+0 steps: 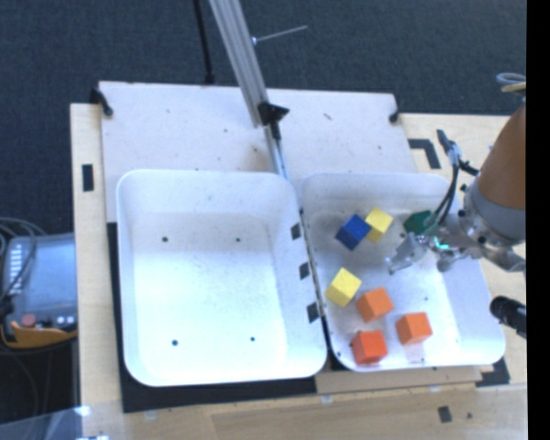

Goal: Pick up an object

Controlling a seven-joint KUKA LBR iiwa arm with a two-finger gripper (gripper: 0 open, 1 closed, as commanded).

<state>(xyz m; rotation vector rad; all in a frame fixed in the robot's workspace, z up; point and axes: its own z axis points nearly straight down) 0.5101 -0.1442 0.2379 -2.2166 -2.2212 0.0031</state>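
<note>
Six cubes are lying in the right bin [477, 333]: a blue cube [352, 232] touching a yellow cube [379, 223], another yellow cube [344, 286], and three orange cubes [374, 304] [413, 327] [368, 346]. The gripper [405, 257] is hovering at the blue cube's four o'clock, possibly beside something green [419, 220]; its grip cannot be told.

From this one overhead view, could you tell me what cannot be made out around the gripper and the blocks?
- Gripper, camera view: small and blurred, so whether it is open or shut cannot be told.
- Green object, camera view: partly covered by the gripper's cables and body, so its shape is unclear.
- Arm, camera view: cut off at the right side.
- Orange blocks, camera view: too small to tell whether any touch the right bin wall.
</note>
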